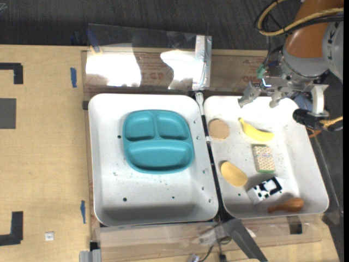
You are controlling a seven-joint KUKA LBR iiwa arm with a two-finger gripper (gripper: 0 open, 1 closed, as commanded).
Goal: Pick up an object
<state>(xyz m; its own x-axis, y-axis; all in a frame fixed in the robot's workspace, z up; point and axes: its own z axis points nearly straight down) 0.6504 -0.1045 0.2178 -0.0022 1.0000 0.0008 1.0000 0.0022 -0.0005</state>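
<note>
The right bin holds several objects. A round tan disc lies at its far left, with a yellow banana beside it. Toward the front are a small patterned box, a yellow oval piece, a black-and-white object and an orange-brown piece. My gripper hangs over the bin's far edge, above and behind the banana. It is open, with nothing between its fingers.
A teal divided plate lies in the left bin. A clear plastic sheet stands behind the bins. The arm's orange band and cables are at the upper right.
</note>
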